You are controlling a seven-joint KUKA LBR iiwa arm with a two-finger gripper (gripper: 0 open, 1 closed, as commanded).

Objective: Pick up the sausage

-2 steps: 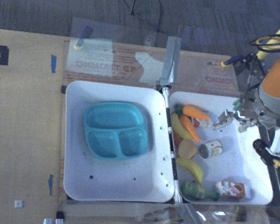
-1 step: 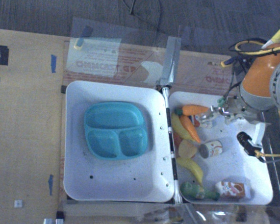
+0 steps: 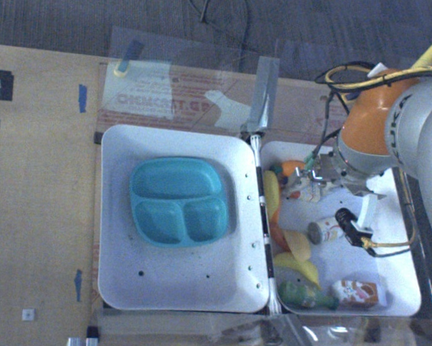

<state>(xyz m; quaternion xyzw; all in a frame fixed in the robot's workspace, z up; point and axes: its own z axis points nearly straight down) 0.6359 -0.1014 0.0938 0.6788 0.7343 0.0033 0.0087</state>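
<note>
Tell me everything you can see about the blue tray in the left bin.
The blue tray is a teal, plastic-looking meal tray with rounded corners and three compartments: one long section across the far side and two smaller ones nearer the camera. It lies flat and right side up, turned slightly askew, roughly in the middle of the left bin, resting on the white floor. All three compartments look bare. It sits apart from the bin's walls, and the food items are all in the right bin.

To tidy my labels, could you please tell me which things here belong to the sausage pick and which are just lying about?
Job: gripper; reddish-brown piece, probably the sausage, though uncertain; right bin.

Lying about: banana; green bottle; tan cylinder; orange piece; teal divided plate; left bin.
</note>
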